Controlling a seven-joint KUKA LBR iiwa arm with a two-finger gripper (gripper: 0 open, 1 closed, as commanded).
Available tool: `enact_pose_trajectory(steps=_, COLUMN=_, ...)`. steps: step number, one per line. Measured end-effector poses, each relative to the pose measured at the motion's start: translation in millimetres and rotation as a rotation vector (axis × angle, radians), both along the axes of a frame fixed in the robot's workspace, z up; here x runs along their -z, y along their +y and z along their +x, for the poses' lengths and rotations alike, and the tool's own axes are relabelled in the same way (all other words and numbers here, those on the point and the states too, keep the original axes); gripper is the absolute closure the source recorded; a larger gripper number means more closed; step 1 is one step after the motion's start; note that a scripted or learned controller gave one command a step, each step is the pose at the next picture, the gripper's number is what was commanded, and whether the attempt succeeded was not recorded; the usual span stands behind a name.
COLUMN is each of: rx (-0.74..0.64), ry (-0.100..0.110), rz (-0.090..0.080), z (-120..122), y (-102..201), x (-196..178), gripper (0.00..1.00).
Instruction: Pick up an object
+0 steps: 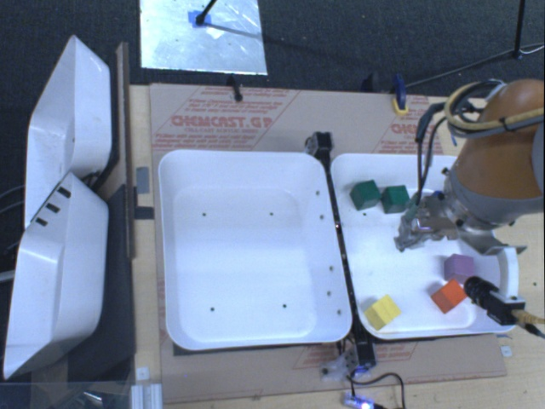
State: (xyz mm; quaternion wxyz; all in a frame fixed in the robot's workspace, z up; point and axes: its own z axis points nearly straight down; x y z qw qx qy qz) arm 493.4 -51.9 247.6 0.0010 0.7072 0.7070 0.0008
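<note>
The right bin (366, 254) holds two green blocks (365, 194) (394, 198) near its far side. A purple block (459, 267), an orange block (448, 296) and a yellow block (382, 311) lie toward its near side. My gripper (412, 231) hangs over the middle of this bin, just right of and below the green blocks. Nothing shows between its fingers. The grey and orange arm (502, 156) covers the bin's right part.
The left bin (247, 245) sits beside the right one, with a dark divider (339, 237) between them. A black cable fitting (492, 301) lies over the right bin's near right corner. Cardboard lines the bench under both bins.
</note>
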Motion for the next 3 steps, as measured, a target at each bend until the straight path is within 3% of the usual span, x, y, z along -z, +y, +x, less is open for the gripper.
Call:
enact_pose_trajectory(steps=1, rx=0.000, ry=0.002, rz=0.000, z=0, y=0, x=1, gripper=0.00)
enact_pose_trajectory(steps=2, rx=0.000, ry=0.005, rz=0.000, z=66, y=-18, x=64, gripper=0.00)
enact_pose_trajectory(steps=3, rx=0.000, ry=0.008, rz=0.000, z=130, y=-42, x=166, gripper=0.00)
